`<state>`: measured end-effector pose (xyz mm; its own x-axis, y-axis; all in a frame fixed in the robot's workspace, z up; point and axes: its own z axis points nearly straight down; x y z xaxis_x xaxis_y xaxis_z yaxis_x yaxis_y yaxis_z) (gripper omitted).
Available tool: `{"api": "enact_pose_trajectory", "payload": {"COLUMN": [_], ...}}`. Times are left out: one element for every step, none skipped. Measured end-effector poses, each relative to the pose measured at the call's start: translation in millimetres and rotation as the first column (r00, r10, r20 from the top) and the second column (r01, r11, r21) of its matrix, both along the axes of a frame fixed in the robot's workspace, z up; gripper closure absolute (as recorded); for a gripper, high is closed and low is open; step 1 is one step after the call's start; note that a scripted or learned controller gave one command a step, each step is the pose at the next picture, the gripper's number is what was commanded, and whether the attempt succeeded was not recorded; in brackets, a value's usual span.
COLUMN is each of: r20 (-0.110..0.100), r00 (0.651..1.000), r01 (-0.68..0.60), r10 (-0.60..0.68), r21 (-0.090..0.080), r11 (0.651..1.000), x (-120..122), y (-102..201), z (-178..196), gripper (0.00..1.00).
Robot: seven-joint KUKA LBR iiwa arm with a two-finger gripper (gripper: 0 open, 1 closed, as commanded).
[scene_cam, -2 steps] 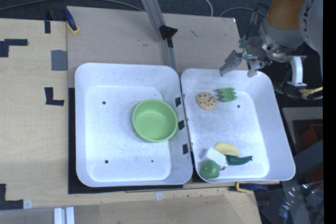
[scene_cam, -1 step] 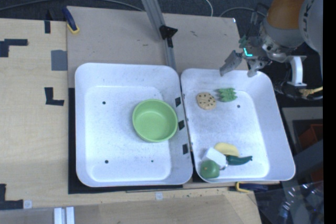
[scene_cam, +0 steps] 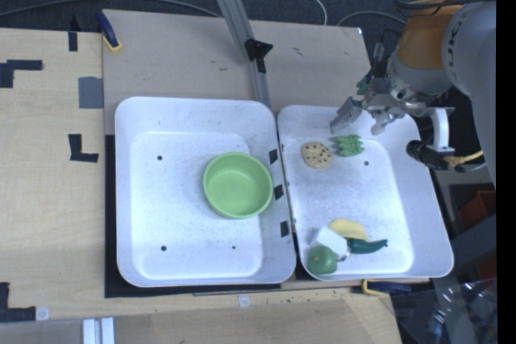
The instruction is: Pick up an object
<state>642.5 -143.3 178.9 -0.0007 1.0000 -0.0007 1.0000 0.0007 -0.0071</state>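
My gripper [scene_cam: 360,122] hangs over the back edge of the right bin [scene_cam: 419,209], fingers spread apart and open with nothing between them. Just below it lies a small green leafy toy [scene_cam: 348,144], and to that toy's left a round tan cookie [scene_cam: 316,155]. At the bin's front sit a green apple-like ball [scene_cam: 322,259], a white block [scene_cam: 330,241], a yellow piece [scene_cam: 348,229] and a dark green pepper-like toy [scene_cam: 368,246], bunched together.
The left bin [scene_cam: 153,197] holds a light green bowl [scene_cam: 237,184]. A slanted metal pole [scene_cam: 234,8] comes down to the gap between the bins at the back. Cables lie on the dark floor behind the bench.
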Motion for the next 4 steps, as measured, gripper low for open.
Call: {"api": "enact_pose_trajectory", "payload": {"r20": [0.0,0.012,0.014,0.01], "r00": [1.0,1.0,1.0,1.0], "r01": [-0.001,-0.001,-0.002,-0.001], "r10": [0.001,0.001,0.002,0.001], "r21": [0.001,-0.001,-0.004,0.0], "r11": [1.0,1.0,1.0,1.0], "x": [-2,0,1,1], "y": [6,6,6,3], "z": [-46,-75,-65,-22], "gripper": [0.0,0.0,1.0,1.0]}}
